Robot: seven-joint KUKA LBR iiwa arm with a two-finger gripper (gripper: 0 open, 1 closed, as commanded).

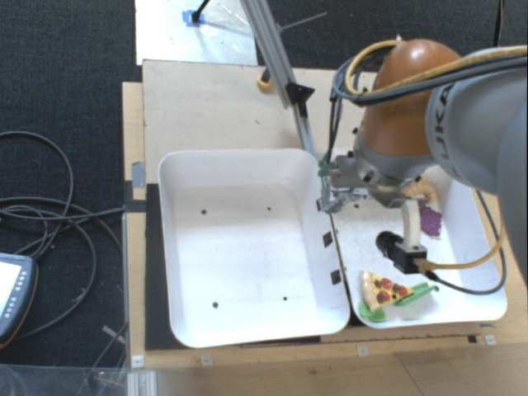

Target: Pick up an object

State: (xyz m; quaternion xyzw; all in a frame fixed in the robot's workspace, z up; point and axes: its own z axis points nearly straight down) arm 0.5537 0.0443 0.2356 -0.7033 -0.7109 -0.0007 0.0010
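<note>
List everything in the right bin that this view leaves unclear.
- Tan thing, camera view: mostly covered by the arm; shape unknown.
- Purple thing: its left side is hidden behind the robot.
- Green thing: partly under the pizza slice, too small to identify.
- Right bin: its far part lies under the arm.

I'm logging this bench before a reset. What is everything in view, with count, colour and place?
left bin: one, white, left half of the bench
right bin: one, white, right of the left bin, partly under the arm
pizza slice: one, yellow with red spots, front corner of the right bin
green piece: one, green, right bin, touching the pizza slice
purple thing: one, purple, right bin, beside the arm
pole: one, grey metal, slanting across the bench's back
cables: several, black, floor at left
handheld screen: one, grey, left edge
arm: one, grey with orange band, over the right bin
</note>
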